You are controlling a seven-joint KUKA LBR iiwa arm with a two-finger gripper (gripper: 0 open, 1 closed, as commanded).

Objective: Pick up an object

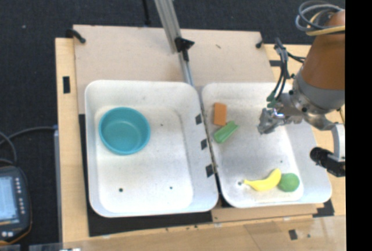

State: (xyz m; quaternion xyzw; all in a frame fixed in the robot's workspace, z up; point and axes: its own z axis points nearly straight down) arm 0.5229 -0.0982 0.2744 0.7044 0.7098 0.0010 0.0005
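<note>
Banana (263, 182) hugs right bin's (250, 93) near edge; pincer (267, 122) (state unclear) over open floor.

Teal bowl (124, 131), orange block (219, 114), yellow banana (263, 181), green ball (289, 182)

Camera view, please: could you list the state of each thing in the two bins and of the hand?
Round teal plastic bowl: upright, in left bin.
Orange block: lying flat, right bin.
Green block: lying tilted, touching the orange one.
Yellow banana: lying, beside green ball.
Hand: above right bin, holding nothing.
</note>
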